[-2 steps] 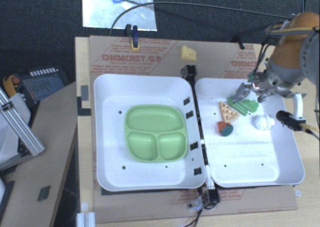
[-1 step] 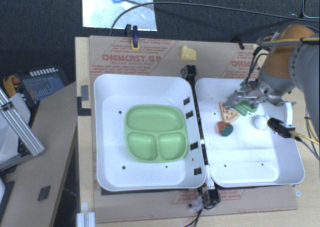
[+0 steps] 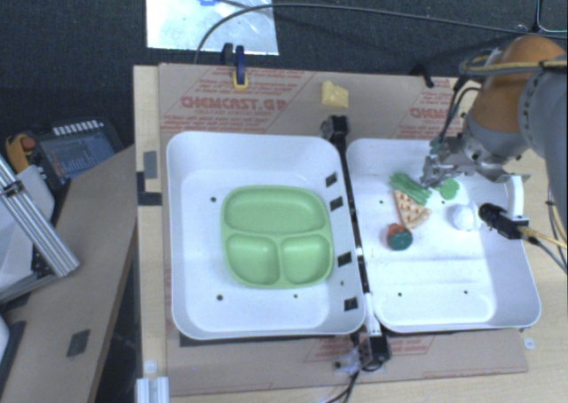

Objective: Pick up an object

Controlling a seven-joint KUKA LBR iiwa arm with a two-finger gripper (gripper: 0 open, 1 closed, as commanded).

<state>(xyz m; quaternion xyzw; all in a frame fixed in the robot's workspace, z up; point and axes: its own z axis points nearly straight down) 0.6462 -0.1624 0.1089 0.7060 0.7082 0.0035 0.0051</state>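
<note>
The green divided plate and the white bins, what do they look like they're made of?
The green plate looks like moulded plastic with a matte finish: even pale colour, rounded compartment walls, soft shading. The white bins seem to be thin formed plastic, slightly glossy, with smooth curved corners, though the material can't be confirmed from above.

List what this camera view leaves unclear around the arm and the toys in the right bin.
- Tool: its fingertips are too small and cluttered to read, and contact with any toy cannot be judged.
- Green toy: partly covered by the tool, so its shape is unclear.
- Arm: cut off by the right edge.
- White ball: blends into the right bin.
</note>
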